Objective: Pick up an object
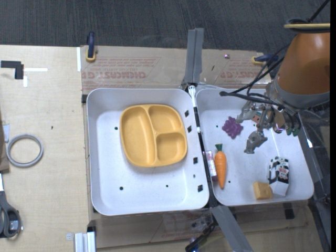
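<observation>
My gripper (250,127) hangs over the back of the right bin (239,196), open, with nothing between its fingers. A purple bunch of grapes (232,126) lies just to its left, apart from the fingers. Nearer the front lie an orange carrot (220,165) and a pink tube (210,165) against the bin's left wall. A black-and-white cow toy (279,171) and a yellow block (262,190) sit at the front right of this bin.
A yellow divided plate (154,134) rests in the left bin (105,193). On the bench at the left lie a grey tape ring (23,150) and scissors (8,220). Cables trail from the arm's orange band (307,62).
</observation>
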`<state>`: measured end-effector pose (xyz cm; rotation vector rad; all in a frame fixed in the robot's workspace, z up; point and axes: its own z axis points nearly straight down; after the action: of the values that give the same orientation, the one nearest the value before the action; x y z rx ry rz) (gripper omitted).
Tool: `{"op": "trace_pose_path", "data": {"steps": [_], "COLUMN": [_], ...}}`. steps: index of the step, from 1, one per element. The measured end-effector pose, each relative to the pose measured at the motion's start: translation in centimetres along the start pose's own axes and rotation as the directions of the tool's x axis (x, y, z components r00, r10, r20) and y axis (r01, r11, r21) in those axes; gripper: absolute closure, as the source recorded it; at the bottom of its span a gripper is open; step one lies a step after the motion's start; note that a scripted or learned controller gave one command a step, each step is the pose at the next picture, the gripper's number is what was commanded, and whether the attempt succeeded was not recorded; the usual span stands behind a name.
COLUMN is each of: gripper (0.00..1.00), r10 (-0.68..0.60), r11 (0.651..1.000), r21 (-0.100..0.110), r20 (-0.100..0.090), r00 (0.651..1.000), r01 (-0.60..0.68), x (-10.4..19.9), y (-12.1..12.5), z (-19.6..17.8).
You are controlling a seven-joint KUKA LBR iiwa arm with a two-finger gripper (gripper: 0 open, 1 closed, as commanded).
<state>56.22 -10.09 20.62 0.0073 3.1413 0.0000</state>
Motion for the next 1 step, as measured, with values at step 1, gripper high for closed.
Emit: {"op": "trace_pose_path", "data": {"steps": [1], "gripper": [0.0], "r10": [0.228], "r11": [0.974], "r21": [0.0], "r20": [0.003], "r00": [0.974], "r01": [-0.228], "x": [-9.09], "y": [1.82], "z": [1.47]}}
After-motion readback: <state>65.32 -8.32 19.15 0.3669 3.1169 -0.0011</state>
